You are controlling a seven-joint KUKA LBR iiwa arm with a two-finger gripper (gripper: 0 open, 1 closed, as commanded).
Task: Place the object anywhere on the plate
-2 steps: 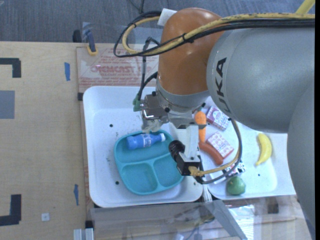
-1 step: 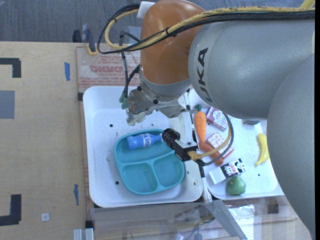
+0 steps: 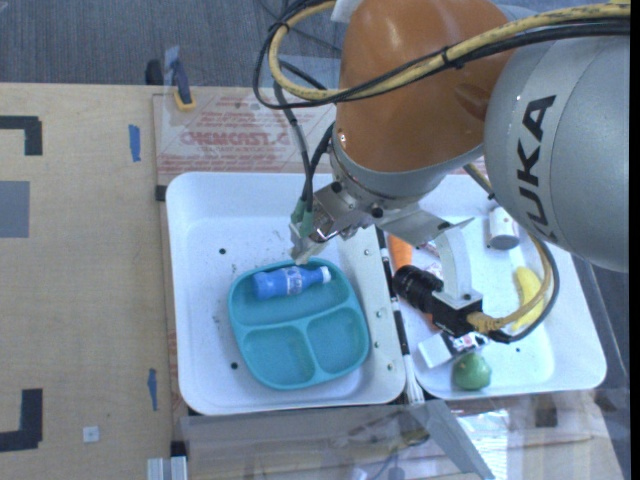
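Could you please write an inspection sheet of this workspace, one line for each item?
Surface: two white bins side by side on a wooden bench.
Job's things: blue bottle lies in the long compartment of the blue plate, left bin.
Clutter: green ball, yellow piece, orange piece in right bin.
End effector: just above the bottle's capped end.
Cables: yellow-black cables loop over the arm.
Surroundings: grey floor.
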